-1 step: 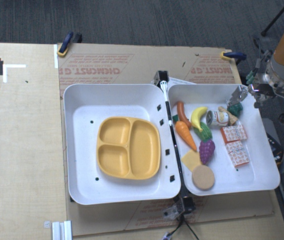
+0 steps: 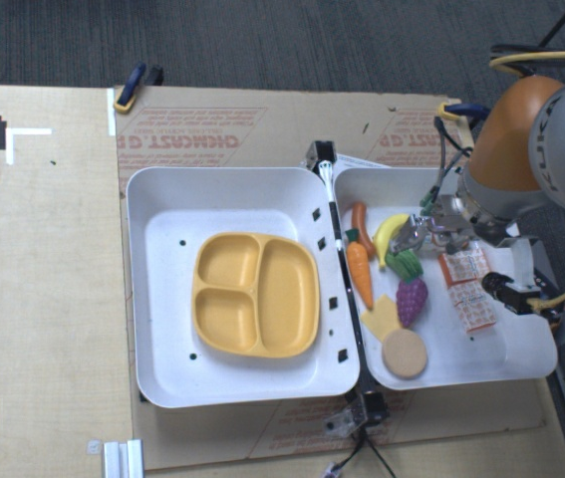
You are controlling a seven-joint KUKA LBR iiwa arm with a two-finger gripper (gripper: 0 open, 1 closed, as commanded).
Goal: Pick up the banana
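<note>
Targeting: banana, lying in the right bin toward its upper left, curved, yellow.
Neighbours: green vegetable piece touching the banana's lower end; purple grapes just below that; two carrots just to its left by the bin wall.
Gripper: low over the bin, right beside the banana's right edge. I cannot tell its opening from this slant view.
Risk 1: I judge the approach off-centre to the right; a close here could catch the green piece instead.
Risk 2: the curved skin may slip out sideways toward the carrots.
Elsewhere: yellow divided plate in the left bin, well apart.
</note>
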